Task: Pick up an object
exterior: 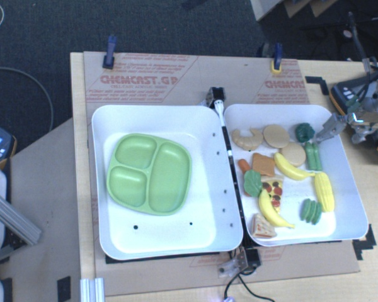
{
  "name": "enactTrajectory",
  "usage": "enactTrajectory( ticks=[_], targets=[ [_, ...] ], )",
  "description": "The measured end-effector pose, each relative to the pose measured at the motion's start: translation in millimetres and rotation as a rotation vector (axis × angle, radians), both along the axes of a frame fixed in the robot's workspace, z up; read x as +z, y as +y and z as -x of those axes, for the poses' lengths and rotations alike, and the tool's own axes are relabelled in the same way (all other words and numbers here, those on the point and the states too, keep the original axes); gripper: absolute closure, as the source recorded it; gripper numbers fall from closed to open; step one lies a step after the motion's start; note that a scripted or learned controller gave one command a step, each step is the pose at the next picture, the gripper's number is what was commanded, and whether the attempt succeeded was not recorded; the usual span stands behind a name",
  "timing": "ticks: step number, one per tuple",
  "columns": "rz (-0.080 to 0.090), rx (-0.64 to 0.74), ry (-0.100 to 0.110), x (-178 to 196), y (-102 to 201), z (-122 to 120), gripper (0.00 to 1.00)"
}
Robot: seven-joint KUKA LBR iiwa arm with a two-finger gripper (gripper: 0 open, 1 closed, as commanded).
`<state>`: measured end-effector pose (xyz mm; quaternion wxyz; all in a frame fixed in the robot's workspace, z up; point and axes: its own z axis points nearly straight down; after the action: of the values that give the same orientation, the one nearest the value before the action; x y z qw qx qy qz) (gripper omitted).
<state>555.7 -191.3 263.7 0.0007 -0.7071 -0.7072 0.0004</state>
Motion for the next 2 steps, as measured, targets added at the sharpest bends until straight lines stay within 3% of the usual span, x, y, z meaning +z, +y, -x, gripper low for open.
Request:
enactTrajectory(
  ticks=[1,2],
  targets=[
    [-0.006,0.004,0.01,-35,70,81,0.0],
    [-0.005,0.002,0.013,-162,102,80,0.0]
  ],
)
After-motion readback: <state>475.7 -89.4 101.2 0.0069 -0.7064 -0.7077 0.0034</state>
